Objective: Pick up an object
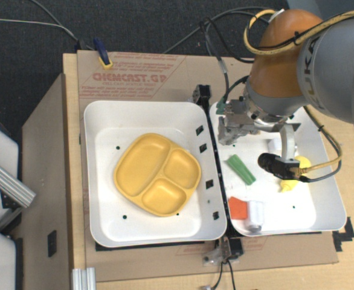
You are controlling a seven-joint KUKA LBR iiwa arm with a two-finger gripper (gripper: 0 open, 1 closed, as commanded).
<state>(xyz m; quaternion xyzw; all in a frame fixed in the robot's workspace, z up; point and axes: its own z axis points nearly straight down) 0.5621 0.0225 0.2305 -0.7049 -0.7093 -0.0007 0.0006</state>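
camera view
arm: grey kuka arm with an orange band, reaching in from the right, over the far part of the right bin
gripper: two-finger metal gripper, hanging over the far left corner of the shallow white right bin, close to the wall between the bins
grip: cannot tell whether it is open or closed; nothing is seen held in it
nearest object: flat green plastic block, lying at a slant on the bin floor, just near-side of the gripper and apart from it
other objects, right bin: orange-red rectangular block at the near left; small clear plastic container touching its right side; small yellow plastic piece further right
left bin: shallow white left bin holds a yellow three-compartment plastic tray, lying flat near the middle
under the bins: brown cardboard sheet with red print
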